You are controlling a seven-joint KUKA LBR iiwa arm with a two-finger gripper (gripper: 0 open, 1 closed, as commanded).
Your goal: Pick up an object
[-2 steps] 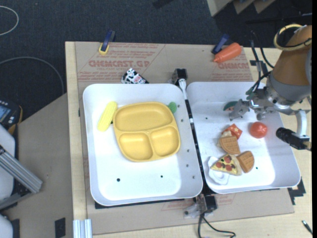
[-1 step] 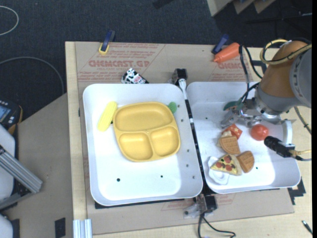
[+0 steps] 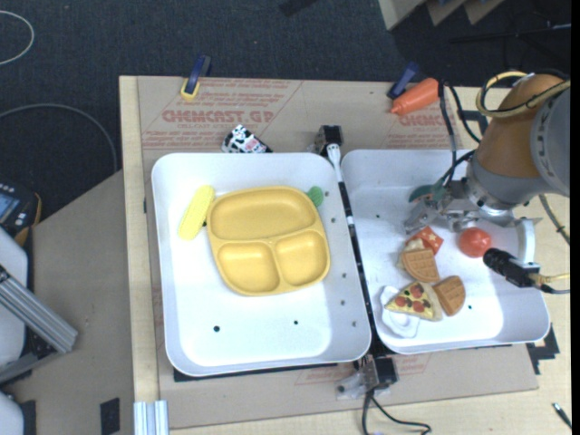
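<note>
Camera view: desk (image 3: 136, 243) carries two white bins side by side, touching along the middle. Left bin (image 3: 263, 333): large yellow divided tray (image 3: 267, 238) sits near its centre; a yellow corn-like piece (image 3: 195, 212) lies along the tray's left edge, and a small green item (image 3: 314, 195) peeks out at its upper right corner. Behind the bins on the desk: an orange clamp (image 3: 415, 98), a blue-and-yellow clamp (image 3: 193, 80), and a small black-and-white patterned item (image 3: 243, 140), all well apart from the hand.

Right bin (image 3: 381, 184) holds the pickable things, clustered in its lower half. By size: pizza slice (image 3: 412, 301) at the front left, lying on a white scrap; brown bread-like piece (image 3: 449, 294) just beside it on the right; round waffle (image 3: 420, 264) above the pizza; red tomato (image 3: 473, 240) to the right; small red-and-white piece (image 3: 426, 239) touching the waffle's top edge.

Arm (image 3: 517, 143) enters from the right and bends down into the right bin's upper half. Hand (image 3: 433, 208) is low over the bin floor, pointing left. Red-and-white piece lies just below the hand and is the nearest thing to it; tomato sits near, down and to the right. Nothing seen in its grip. Cannot tell whether the hand is apart or together
</note>
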